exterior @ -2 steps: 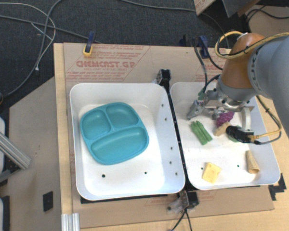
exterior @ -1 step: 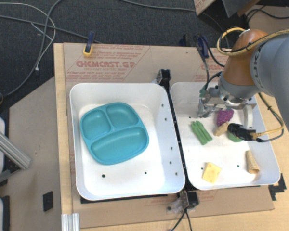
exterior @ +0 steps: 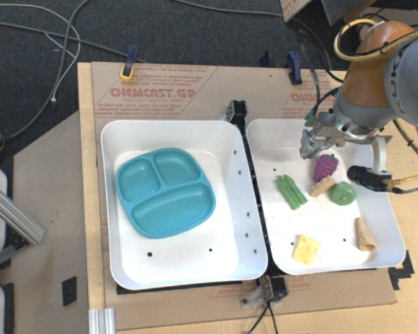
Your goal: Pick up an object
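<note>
camera view | gripper [exterior: 313, 147] finger state unclear | purple grapes [exterior: 325, 166] long axis upright, stem-end down

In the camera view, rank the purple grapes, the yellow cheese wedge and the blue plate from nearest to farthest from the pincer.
1. Purple grapes, right bin, just below the pincer.
2. Yellow cheese wedge, right bin, near its front edge.
3. Blue plate, left bin.

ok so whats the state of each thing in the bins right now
gripper: low in the right bin, just left of the grapes
purple grapes: lying loose
green beans: flat on the bin floor
green apple: resting
cheese wedge: flat
cone: on its side
blue divided plate: upright, nothing on it
</note>
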`<state>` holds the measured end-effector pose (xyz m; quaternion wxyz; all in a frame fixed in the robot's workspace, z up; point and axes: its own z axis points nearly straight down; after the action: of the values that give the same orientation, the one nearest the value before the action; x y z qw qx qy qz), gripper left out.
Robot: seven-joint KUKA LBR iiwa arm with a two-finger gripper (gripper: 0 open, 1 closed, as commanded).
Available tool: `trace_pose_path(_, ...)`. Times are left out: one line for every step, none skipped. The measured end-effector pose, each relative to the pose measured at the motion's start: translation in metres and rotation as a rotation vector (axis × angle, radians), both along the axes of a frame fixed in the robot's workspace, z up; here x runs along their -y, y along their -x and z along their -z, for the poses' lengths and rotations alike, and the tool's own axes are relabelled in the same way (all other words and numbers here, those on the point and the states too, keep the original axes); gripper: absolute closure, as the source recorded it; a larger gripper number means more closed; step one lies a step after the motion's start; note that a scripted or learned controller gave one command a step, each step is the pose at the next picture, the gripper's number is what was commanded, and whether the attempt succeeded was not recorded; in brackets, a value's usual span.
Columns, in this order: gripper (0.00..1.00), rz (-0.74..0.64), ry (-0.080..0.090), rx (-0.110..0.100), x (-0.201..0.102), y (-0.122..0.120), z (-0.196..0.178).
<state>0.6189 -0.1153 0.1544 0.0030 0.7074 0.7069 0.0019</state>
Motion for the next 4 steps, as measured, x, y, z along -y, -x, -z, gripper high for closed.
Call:
trace_pose_path(1.00, -0.002, 0.000, 0.002, -0.004, -0.001, -0.065)
trace_pose_path(1.00, -0.002, 0.000, 0.001, -0.004, -0.002, -0.120)
trace_pose_path(1.00, -0.005, -0.004, -0.010, -0.046, 0.012, -0.106)
trace_pose_path(1.00, -0.006, -0.005, -0.011, -0.096, 0.032, -0.088)
